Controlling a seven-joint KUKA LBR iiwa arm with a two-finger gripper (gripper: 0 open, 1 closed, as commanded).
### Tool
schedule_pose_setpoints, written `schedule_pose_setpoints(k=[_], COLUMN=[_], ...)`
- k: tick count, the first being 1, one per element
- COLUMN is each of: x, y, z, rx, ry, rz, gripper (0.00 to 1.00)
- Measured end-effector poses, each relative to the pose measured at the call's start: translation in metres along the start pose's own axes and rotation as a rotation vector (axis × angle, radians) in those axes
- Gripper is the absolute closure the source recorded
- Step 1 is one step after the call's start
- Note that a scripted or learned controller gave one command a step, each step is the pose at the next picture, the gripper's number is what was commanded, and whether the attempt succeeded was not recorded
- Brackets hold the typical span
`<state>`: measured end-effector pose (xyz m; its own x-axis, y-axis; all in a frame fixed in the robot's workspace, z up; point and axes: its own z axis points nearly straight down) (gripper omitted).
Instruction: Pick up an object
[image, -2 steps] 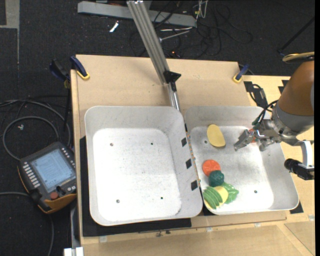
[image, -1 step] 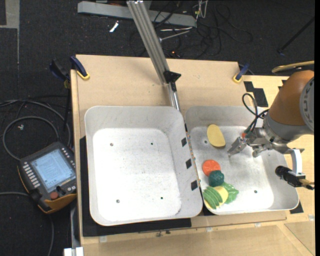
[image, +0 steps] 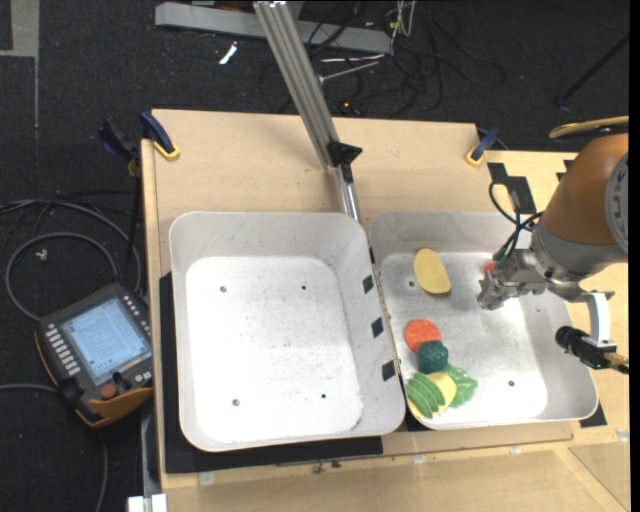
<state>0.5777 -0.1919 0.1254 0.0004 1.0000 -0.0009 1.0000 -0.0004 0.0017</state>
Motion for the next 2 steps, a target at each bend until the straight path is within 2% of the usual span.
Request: schedule_pose_setpoints(k=[1,2], x=[0.0,-0.001], y=[-0.009,-0.007], z=[-0.052,-0.088], rx=[-0.004,-0.004], ry=[-0.001,-0.001], rz=[0.001,-0.002], gripper=[1.0,1.0])
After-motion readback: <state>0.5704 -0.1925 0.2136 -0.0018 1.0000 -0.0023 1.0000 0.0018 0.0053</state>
